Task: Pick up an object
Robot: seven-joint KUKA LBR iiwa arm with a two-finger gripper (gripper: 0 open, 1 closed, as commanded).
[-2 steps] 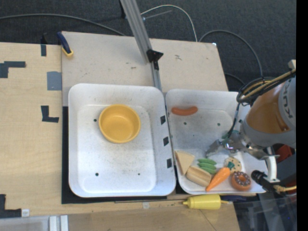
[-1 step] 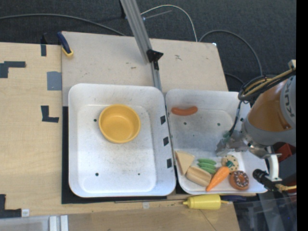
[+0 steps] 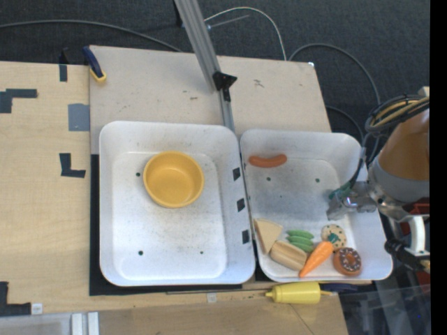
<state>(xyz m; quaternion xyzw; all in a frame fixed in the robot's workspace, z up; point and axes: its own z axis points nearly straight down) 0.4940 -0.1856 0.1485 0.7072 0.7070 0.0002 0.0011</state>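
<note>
I see the gripper (image 3: 340,202) at the right bin's (image 3: 279,142) right wall; can't tell its state, nothing visibly held. Carrot (image 3: 316,258) lies just below-left of it, at the bin's front, long axis slanting up-right toward the gripper.

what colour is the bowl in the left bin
Yellow; the bowl shows plainly in the camera view.

Bench top: yellow mustard bottle (image 3: 296,293) lying on its side just below the right bin's front edge. Blue-and-yellow clamp (image 3: 93,63) at the board's far left corner. Grey metal pole (image 3: 202,36) slants down from the top — black bracket (image 3: 223,82) partway along it. Thin cables (image 3: 265,21) loop over the dark carpet (image 3: 335,12). Dark tape marks (image 3: 70,165) on the wooden surface at left.
</note>
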